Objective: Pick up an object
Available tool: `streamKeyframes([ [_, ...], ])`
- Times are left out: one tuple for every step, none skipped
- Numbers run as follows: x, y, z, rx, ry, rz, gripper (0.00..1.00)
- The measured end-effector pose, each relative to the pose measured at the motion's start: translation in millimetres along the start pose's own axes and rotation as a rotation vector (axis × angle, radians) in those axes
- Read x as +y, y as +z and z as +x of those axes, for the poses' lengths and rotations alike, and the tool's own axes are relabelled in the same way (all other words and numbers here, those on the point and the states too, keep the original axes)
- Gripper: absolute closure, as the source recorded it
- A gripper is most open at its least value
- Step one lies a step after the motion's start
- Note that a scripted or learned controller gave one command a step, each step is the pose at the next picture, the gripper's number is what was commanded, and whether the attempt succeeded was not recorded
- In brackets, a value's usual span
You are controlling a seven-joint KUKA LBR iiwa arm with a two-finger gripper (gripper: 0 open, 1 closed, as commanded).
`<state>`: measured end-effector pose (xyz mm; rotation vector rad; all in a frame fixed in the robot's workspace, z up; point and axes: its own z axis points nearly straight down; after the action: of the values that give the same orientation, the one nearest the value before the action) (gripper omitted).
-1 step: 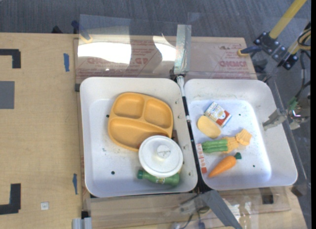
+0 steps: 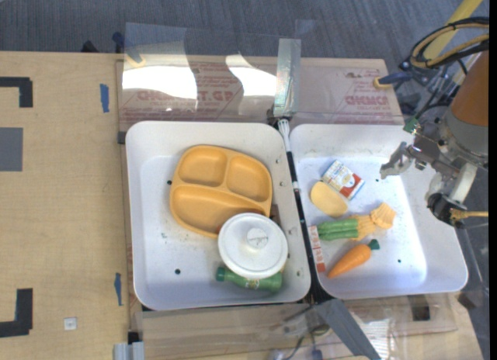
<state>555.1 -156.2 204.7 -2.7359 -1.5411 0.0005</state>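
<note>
The jaws (image 2: 397, 160) hung over the right bin's (image 2: 443, 269) upper right part, their state impossible to tell. Below them lay a small carton (image 2: 342, 178), a yellow lemon-like piece (image 2: 329, 199), a corn cob (image 2: 357, 226) and a carrot (image 2: 352, 258). The left bin (image 2: 144, 219) held an orange divided plate (image 2: 217, 186), a white bowl (image 2: 252, 243) and a green item (image 2: 250, 280)

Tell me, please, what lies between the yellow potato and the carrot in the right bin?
In the camera view, a corn cob lies across the gap between the potato and the carrot.
</note>
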Motion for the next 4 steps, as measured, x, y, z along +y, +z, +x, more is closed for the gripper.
streamKeyframes([
  [-69,89,11,-0.002,0.237,0.006,0.0],
  [-36,118,32,0.0,0.523,-0.002,0.0],
  [-37,118,38,0.002,0.787,-0.006,0.0],
  [-24,16,89,0.007,0.818,-0.003,0.0],
])
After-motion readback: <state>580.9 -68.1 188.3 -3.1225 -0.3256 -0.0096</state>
